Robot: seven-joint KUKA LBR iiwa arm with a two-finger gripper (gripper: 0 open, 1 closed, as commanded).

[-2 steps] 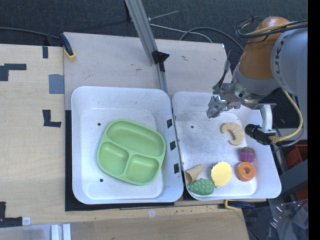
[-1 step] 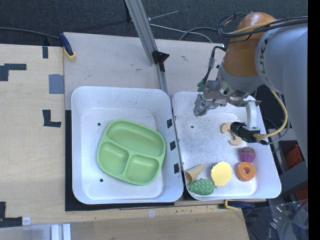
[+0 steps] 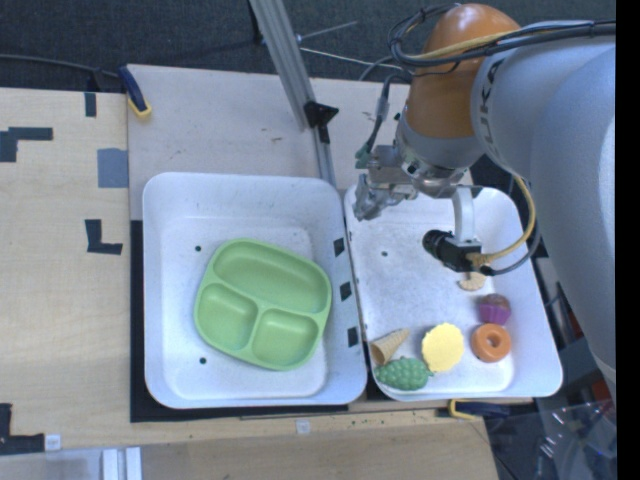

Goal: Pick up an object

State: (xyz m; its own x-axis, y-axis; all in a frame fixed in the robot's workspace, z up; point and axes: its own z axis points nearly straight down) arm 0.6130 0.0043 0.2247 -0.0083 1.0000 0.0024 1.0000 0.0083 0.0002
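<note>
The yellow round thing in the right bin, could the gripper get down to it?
Probably yes. The yellow round thing lies uncovered from above, though a green piece and an orange ring crowd its sides.

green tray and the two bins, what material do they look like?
Green divided tray: probably molded plastic, smooth semi-matte, uniform colour with rounded compartment edges. Left bin and right bin: likely thin formed white plastic, soft rounded rims; the right one's floor looks scuffed and speckled.

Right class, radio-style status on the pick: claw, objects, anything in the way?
Claw over right bin's far-left corner, nothing seen in it. Toys clustered near edge: yellow disc, orange ring, green bumpy piece. Path clear.
</note>
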